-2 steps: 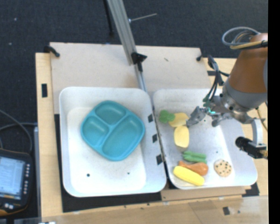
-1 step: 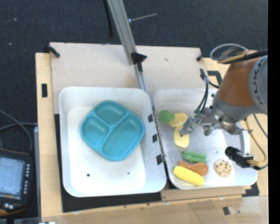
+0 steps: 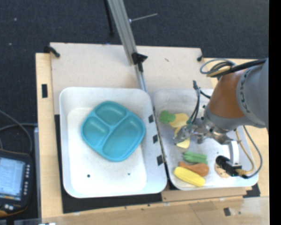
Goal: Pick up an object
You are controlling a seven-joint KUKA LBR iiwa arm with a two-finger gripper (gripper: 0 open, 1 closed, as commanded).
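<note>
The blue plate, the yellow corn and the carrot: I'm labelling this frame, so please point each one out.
blue plate (image 3: 113,131): camera view, on the ridge where its compartments meet.
yellow corn (image 3: 189,176): camera view, middle of its body.
carrot (image 3: 195,167): camera view, middle of its orange length.

The grey arm (image 3: 253,90) is reaching in from the right edge of the frame, its thick body lying across the upper right. Its orange band (image 3: 224,97) is sitting just left of the grey section, facing the middle of the frame. Below the band, the wrist is pointing down and left, carrying the gripper (image 3: 186,134) at centre right, its metal parts blurring together.
</note>
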